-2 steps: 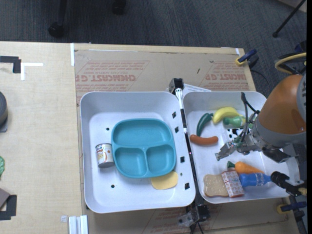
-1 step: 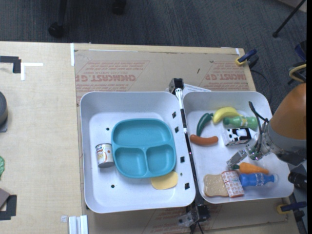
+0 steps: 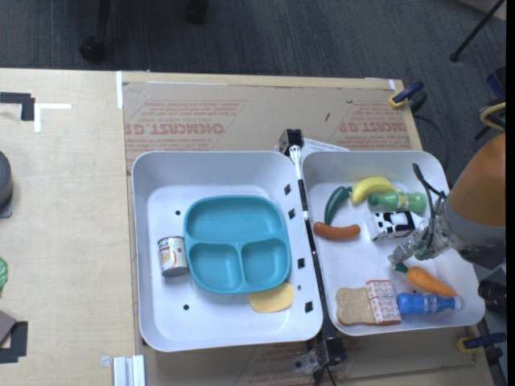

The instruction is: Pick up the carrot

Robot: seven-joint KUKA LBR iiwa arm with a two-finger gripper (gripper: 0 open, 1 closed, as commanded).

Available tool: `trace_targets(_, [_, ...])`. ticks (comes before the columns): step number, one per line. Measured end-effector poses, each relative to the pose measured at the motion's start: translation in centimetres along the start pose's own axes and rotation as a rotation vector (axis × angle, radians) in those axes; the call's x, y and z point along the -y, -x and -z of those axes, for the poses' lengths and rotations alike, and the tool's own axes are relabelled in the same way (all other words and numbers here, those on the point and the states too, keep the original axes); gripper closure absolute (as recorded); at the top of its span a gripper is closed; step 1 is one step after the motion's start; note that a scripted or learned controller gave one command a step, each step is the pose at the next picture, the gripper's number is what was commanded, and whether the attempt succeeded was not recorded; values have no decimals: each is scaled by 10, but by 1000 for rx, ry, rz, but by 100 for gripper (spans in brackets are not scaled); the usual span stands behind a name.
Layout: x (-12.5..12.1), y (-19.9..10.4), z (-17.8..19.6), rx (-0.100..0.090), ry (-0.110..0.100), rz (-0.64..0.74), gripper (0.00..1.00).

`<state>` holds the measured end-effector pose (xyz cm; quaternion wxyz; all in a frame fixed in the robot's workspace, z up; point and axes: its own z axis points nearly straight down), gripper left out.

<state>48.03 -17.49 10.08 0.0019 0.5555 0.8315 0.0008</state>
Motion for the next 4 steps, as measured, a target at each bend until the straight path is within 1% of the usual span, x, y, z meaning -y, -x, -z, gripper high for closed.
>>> trace_targets(1, [0, 0, 0, 0, 0, -1, 0])
trace_targets(2, [-2, 1, 9, 3, 3, 0, 100])
trace_targets(3, [-1, -4, 26, 1, -1, 26, 100])
trace_targets(4, [4, 5, 11, -1, -2, -187, 100])
